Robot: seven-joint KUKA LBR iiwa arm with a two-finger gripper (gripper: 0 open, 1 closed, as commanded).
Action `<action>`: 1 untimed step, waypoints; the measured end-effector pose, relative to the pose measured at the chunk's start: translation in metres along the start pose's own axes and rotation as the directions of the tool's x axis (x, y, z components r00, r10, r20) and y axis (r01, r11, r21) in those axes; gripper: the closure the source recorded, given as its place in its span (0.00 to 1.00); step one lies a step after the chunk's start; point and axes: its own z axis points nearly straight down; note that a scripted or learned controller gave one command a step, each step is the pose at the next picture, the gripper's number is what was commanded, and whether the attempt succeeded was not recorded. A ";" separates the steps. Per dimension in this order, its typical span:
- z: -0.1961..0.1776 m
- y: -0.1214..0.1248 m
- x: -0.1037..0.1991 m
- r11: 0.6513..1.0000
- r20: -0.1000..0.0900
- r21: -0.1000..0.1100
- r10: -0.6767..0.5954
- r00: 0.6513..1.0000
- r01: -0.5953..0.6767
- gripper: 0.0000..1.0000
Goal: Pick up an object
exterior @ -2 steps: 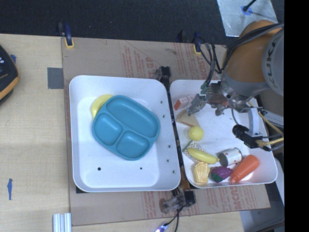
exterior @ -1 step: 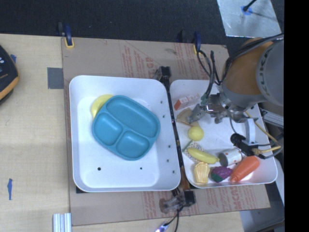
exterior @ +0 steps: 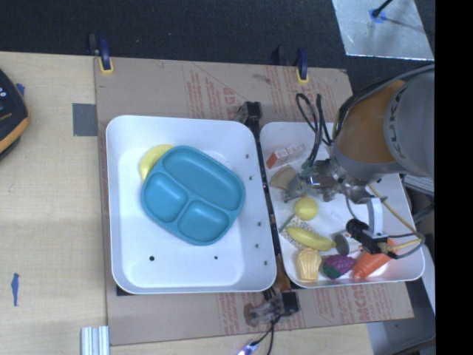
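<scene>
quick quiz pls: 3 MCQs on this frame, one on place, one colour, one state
1. Where does the divided plate lie?
A. left bin
B. right bin
C. on the cardboard outside the bins

2. What colour is the divided plate?
A. red
B. blue
C. green

3. How does the divided plate rest?
A. on edge against the bin wall
B. flat, compartments up
C. flipped, compartments down

Key: 1 A, the divided plate sits inside the left bin, partly over a yellow item. 2 B, its whole surface is blue. 3 B, its three compartments face the camera while the pincer is over the right bin among the small toys.
</scene>
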 end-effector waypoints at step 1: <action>0.000 -0.019 0.003 1.000 0.000 0.000 0.001 1.000 -0.001 0.00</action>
